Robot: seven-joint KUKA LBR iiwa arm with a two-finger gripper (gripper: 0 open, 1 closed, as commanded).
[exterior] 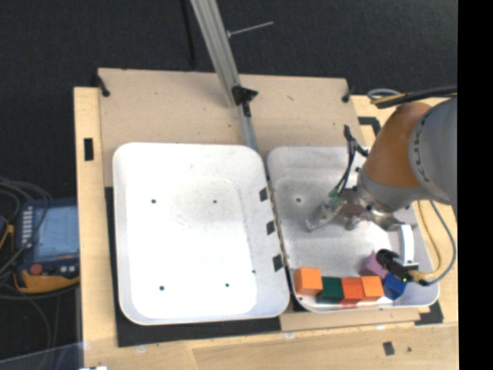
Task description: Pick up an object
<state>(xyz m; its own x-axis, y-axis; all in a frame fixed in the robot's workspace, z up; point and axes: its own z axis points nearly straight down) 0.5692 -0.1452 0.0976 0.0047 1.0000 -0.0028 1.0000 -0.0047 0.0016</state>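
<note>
Near edge, right bin [308,168]: row of blocks lay against near wall — orange block [310,279], green block [332,288], second orange block [353,288], third orange block [372,286], blue block [394,287] at near right corner; purple block [375,264] just behind row.

Mid bin: gripper [322,218] hung low over bare floor, well apart from blocks; grip state: cannot tell; nothing seen held.

Left bin [139,206]: no objects.

Advice to you: bring gripper toward near wall, choose purple block or row end, approach from above, avoid wall contact.
</note>
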